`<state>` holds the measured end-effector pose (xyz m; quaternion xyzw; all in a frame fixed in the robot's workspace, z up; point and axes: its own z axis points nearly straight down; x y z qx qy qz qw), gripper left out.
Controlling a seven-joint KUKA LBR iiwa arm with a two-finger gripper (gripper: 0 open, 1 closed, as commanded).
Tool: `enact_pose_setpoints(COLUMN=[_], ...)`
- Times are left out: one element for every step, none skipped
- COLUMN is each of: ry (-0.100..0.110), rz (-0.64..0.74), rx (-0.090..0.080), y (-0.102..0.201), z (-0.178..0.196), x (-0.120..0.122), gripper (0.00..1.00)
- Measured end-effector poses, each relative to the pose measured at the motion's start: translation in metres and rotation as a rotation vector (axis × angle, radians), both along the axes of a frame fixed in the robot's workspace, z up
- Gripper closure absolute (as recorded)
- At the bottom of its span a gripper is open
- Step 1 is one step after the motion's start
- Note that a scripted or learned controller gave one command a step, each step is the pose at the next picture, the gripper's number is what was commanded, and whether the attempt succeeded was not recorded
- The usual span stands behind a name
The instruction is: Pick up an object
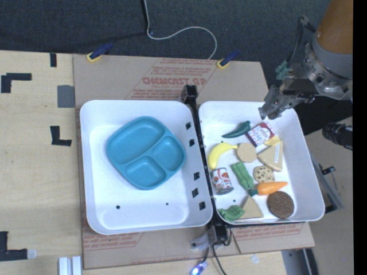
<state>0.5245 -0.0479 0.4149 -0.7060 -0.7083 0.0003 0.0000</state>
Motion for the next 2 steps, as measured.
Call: enact_pose_setpoints(ry=[-0.010,-0.002], rz=[0.007,0.005], rx=[0.003,0.002], y=[0.071,0.137], z=[0.102,0.121], x=[-0.042,-0.041], gripper=[1.00,1.00])
